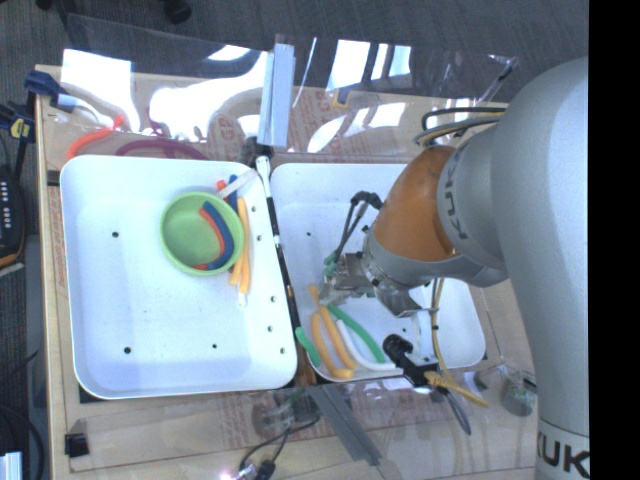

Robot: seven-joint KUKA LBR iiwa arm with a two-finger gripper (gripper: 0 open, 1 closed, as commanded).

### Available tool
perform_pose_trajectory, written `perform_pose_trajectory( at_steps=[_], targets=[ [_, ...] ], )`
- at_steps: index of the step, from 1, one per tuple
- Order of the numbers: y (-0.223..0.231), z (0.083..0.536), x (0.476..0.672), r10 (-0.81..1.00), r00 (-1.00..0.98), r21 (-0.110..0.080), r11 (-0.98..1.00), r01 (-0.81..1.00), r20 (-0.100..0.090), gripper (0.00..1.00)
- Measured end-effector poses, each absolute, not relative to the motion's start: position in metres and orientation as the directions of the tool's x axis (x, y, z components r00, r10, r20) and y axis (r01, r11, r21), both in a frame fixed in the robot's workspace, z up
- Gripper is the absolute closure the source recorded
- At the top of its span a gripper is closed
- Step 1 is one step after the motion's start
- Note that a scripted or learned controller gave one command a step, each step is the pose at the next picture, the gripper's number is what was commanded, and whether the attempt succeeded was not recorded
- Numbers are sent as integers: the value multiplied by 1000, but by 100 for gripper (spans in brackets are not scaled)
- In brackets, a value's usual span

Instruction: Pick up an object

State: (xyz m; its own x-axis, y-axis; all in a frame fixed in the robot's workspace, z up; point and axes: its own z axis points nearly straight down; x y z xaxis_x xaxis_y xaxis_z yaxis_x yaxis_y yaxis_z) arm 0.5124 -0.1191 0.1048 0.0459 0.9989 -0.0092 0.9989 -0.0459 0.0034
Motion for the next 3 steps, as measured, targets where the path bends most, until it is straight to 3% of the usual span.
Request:
perform_pose_trajectory(
  at_steps=[1, 2, 3],
  targets=[
    [-117, 104, 512, 999, 43, 2, -43, 999, -7, 0],
    [-134, 93, 558, 991, 136, 0, -136, 991, -2, 0],
    [-189, 92, 586, 1000, -6, -1, 6, 1000, 1, 0]
  ],
)
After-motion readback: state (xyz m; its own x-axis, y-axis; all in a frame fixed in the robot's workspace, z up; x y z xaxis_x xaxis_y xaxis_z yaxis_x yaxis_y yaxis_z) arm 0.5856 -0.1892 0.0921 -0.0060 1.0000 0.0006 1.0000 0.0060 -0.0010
